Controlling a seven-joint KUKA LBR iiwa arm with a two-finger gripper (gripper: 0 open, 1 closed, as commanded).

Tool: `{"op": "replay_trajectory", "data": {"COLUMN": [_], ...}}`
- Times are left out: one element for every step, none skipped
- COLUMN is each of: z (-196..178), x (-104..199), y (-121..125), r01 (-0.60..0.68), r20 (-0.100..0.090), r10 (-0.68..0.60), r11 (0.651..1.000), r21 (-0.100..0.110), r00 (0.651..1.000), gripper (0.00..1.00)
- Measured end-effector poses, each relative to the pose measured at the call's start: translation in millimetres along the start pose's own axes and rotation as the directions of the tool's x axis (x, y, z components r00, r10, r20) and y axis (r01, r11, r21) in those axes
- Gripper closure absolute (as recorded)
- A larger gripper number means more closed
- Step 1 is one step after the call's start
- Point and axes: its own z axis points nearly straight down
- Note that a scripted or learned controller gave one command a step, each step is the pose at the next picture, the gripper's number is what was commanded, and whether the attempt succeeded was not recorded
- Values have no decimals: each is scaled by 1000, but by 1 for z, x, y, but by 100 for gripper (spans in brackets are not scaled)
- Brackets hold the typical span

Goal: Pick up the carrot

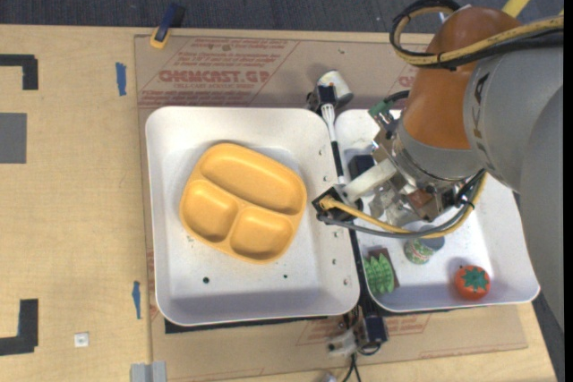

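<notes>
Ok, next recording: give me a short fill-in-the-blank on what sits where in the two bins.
1. The yellow sectioned plate lies in the ____ bin.
2. The green block lies in the ____ bin.
3. The plate has ____ compartments.
4. The red-orange tomato-like toy sits near the right bin's ____ corner.

Missing words: left; right; three; bottom-right
</notes>
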Motion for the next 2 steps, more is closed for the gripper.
{"op": "replay_trajectory", "data": {"z": [87, 87], "x": [30, 14], "y": [4, -8], "r01": [-57, -238], "r20": [0, -2], "r10": [57, 238], "r11": [998, 971], "r21": [0, 0], "r00": [998, 971], "gripper": [100, 100]}}
